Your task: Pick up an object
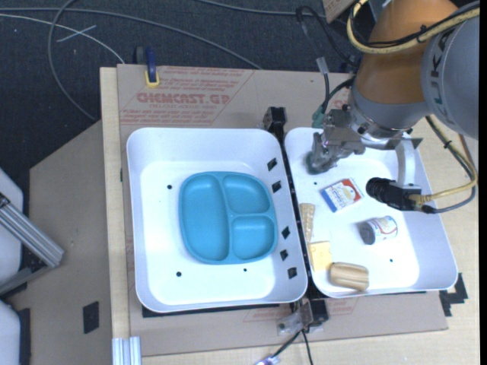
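In right bin point(426, 276) rear-left corner, gripper point(318, 160) low nr wall, grip state unclear, card point(340, 194) just beside.

This is a robotics lab, not a home or shop. A grey industrial arm point(426, 59) with an orange band reaches over a bench point(190, 82) topped with printed brown board, clamped at the back edge by a blue-and-yellow clamp point(151, 65). Two white bins point(144, 226) sit side by side on it. Loose cables point(99, 21) trail across dark carpet point(53, 90) (the office kind), and an aluminium rail point(27, 230) stands at the left.
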Robot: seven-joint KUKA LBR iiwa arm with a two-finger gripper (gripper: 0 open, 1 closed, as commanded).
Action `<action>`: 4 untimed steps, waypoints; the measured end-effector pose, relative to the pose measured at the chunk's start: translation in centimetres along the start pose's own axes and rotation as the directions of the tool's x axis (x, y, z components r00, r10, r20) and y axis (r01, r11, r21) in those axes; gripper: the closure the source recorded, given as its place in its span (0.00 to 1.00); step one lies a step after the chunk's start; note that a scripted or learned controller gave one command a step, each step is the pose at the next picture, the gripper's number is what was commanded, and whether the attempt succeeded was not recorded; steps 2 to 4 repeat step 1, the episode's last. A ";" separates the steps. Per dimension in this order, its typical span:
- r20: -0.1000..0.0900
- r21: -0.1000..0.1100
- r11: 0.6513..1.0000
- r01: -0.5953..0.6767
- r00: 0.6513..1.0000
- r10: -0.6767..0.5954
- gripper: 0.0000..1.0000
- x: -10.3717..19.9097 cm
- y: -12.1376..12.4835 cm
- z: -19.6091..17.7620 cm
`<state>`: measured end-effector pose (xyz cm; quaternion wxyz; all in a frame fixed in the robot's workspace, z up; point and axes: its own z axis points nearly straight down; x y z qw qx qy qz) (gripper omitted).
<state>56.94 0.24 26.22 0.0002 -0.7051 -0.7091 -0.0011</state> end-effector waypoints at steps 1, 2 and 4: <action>-0.001 0.001 1.000 0.001 1.000 -0.001 1.00 5.6 1.3 1.3; -0.001 0.001 1.000 0.001 1.000 -0.001 1.00 5.6 1.3 1.3; -0.001 0.001 1.000 0.001 1.000 -0.001 1.00 5.6 1.3 1.3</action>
